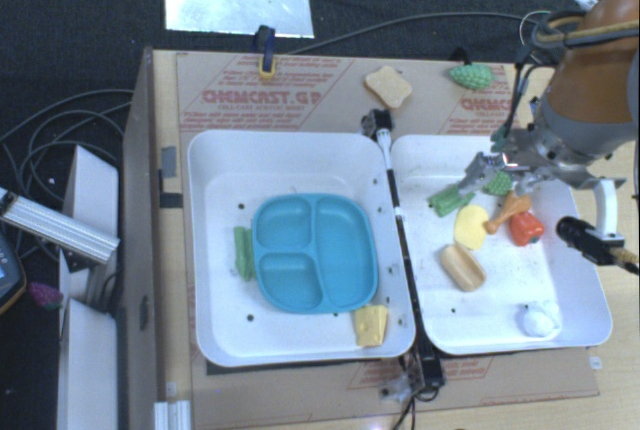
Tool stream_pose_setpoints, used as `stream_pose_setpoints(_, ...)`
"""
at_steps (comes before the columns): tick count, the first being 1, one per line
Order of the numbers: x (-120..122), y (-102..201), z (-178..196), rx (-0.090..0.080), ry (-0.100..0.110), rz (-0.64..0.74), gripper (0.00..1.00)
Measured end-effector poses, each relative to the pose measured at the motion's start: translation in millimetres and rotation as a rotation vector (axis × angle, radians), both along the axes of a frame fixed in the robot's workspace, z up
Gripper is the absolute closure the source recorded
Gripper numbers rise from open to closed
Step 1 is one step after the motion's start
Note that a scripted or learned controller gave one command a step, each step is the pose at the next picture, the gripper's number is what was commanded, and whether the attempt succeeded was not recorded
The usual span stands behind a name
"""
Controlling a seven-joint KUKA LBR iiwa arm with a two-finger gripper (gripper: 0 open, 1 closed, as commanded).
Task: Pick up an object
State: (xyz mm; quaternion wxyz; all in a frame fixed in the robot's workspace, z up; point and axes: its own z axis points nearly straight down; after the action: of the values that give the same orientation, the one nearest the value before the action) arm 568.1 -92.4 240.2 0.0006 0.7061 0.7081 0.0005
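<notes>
The right bin (580,318) holds several toy foods. A long green piece (447,199) lies beside a yellow piece (470,227). Close by are an orange carrot (507,211), a red piece (526,229), a tan bread roll (463,267) and a white lump (539,321). My gripper (503,170) hangs low over the bin's far part, right above a small green ribbed piece (497,184) and next to the carrot's upper end. The arm's grey and orange body hides the bin's far right corner.
In the left bin (215,218) a blue divided plate (315,253) lies with a green bean (243,252) to its left and a yellow wedge (371,325) below it. On the cardboard behind the bins lie a toast slice (388,86) and a green item (471,75).
</notes>
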Motion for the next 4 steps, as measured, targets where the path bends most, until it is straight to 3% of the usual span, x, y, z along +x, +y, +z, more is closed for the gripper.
stream_pose_setpoints(1,12.1,-21.1,-72.0,0.000,0.002,-0.002,0.00)
stream_pose_setpoints(2,-5.1,-16.8,-155.8,0.000,0.000,-0.002,0.00)
stream_pose_setpoints(3,-3.7,-17.0,-144.3,-0.001,-0.004,-0.001,1.00)
stream_pose_setpoints(4,-3.7,-16.9,-144.4,-0.001,-0.004,-0.001,0.00)
